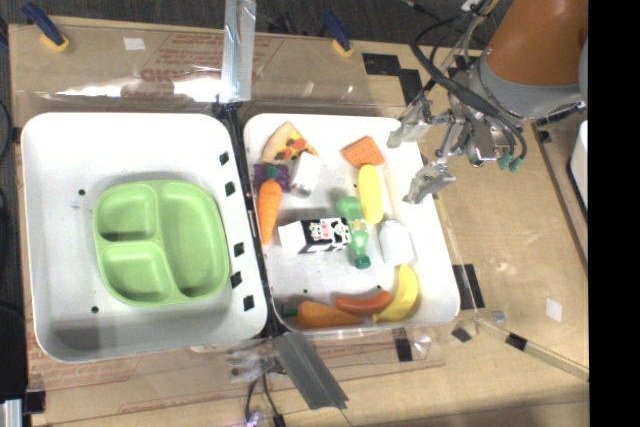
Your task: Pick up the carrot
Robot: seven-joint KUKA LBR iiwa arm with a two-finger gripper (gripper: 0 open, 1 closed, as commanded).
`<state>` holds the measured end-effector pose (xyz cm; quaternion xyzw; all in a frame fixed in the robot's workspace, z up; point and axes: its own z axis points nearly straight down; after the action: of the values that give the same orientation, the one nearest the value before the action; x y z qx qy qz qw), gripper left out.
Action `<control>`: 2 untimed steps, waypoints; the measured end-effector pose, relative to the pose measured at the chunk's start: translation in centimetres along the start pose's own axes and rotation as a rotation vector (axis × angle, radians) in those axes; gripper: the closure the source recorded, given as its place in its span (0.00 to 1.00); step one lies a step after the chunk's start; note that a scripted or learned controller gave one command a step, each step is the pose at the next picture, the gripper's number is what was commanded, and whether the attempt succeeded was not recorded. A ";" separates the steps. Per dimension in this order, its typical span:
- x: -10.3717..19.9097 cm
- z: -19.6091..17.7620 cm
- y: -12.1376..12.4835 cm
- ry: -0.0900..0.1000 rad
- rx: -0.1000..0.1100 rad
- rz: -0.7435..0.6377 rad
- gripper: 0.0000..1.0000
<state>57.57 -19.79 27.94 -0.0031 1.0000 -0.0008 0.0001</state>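
While poised above the right-hand rim of the right bin (432,255), grips nothing: gripper (418,157) with fingers spread apart, 1 toward the top of the picture and 1 lower, bare air between them.

Lying on the far side of that bin, hard by its left wall: carrot (269,207), orange with a green tuft. Well apart from the gripper, off to its left in the picture and slightly lower. Long axis nearly straight up and down the picture, parallel to that wall, with the tuft at the upper end and the point at the lower. Touching the wall or just beside it on 1 flank; cannot tell which. Just beside the pointed end on the other flank, a white box (293,235).

Strewn between gripper and carrot: a yellow piece (370,193), a green bottle (352,227) and an orange wedge (363,152).

Judging from this layout, calls for a long pass leftward above that clutter before any descent, then probably a wrist turn so as to close across the narrow width rather than along the length. Looks tight on the wall side, with little room for a finger.

Also worth noting: a 2nd orange, tapering thing (315,315) at the bin's near edge. Cannot tell whether that is another carrot.
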 end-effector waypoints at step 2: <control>2.5 4.1 -1.1 0.002 -0.002 0.140 0.00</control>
<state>55.05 -20.88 23.82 0.0669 0.9978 0.0001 -0.0009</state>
